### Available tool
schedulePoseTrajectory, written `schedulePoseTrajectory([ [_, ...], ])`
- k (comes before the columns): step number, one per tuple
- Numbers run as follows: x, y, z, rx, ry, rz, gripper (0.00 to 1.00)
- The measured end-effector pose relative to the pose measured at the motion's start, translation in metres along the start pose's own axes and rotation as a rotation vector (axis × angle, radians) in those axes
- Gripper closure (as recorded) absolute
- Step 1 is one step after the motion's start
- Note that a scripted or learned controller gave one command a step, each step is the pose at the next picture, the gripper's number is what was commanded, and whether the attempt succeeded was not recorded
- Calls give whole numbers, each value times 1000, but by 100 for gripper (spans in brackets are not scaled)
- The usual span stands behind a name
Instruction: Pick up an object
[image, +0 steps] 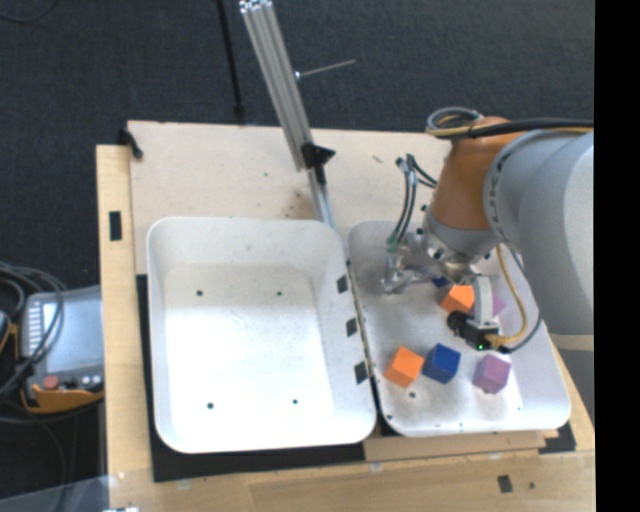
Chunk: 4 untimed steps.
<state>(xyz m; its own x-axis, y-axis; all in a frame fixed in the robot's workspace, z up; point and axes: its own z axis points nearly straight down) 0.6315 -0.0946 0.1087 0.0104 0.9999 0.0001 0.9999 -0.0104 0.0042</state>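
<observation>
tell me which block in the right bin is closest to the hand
The orange block right under the arm; the other orange, blue and purple blocks lie further forward.

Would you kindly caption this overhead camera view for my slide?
KUKA arm lowers its gripper into the right bin beside orange, blue and purple blocks.

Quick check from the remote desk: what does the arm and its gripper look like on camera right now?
The arm is bulky, rounded and grey, with an orange band above the wrist. Thin green and yellowish cables loop beside it. The gripper is small, grey metal.
</observation>
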Motion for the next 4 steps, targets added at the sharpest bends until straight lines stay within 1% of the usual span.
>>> schedulePoseTrajectory([
  [1,4,2,-64,-4,-1,-11,100],
  [2,-2,-6,-117,-3,-1,-6,100],
  [3,-4,-4,-171,-3,-2,-13,100],
  [4,52,-5,-167,4,0,-17,100],
])
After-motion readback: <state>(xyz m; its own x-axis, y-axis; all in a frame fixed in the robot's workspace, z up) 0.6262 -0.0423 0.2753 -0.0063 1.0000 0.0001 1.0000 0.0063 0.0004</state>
